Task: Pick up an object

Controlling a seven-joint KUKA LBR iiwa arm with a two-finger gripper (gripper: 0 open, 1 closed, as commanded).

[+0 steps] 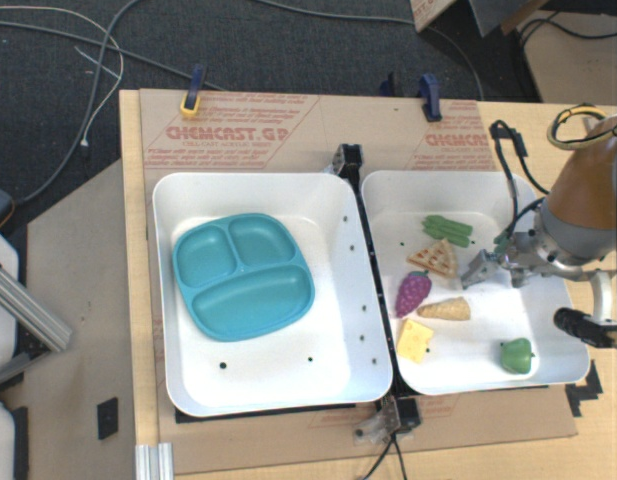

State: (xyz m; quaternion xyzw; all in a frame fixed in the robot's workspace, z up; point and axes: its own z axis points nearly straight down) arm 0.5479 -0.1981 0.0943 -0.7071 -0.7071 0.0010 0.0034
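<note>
Cone [445, 310] lies level, tip pointing left.

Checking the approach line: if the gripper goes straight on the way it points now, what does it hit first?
Likely the pizza slice: the gripper points toward the view's left, just right of it. Height above the bin is unclear, so it might pass over.

2 white bins: left bin [178, 368] with teal divided plate [244, 274]; right bin [468, 373] with green beans [447, 229], pizza slice [434, 259], grapes [412, 292], cone [444, 310], cheese [415, 341], pepper [516, 355]. Gripper [485, 267] above right bin.
</note>
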